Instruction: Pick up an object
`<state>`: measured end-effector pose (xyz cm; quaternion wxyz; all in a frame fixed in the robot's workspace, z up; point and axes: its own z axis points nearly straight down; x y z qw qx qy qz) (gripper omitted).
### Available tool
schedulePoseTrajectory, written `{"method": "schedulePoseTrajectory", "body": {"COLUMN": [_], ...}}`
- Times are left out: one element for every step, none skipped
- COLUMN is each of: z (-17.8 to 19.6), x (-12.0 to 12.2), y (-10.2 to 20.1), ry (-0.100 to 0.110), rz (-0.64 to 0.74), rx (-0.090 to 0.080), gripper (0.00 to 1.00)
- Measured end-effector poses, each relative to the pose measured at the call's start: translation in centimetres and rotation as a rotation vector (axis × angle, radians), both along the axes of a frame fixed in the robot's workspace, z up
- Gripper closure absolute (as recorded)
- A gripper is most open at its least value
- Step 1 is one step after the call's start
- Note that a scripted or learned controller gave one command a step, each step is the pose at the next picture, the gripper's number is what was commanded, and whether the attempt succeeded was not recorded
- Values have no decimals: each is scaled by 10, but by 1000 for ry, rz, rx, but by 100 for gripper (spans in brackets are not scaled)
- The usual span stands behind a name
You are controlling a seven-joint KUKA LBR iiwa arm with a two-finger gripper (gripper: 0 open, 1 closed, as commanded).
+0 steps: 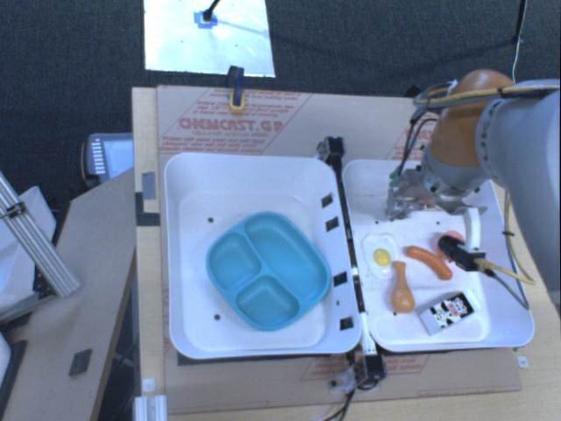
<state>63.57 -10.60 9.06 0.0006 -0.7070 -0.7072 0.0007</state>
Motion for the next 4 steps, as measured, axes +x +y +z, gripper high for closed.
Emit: {"method": "schedulePoseTrajectory", "body": {"z": [61, 122, 161, 164], "x": [0, -3, -1, -18], "y": [5, 6, 6, 54], "ry": [-6, -7, -5, 0], "rz": [5, 5, 6, 9], "rx": [-1, -1, -1, 2], "gripper": [100, 100, 100, 100]}}
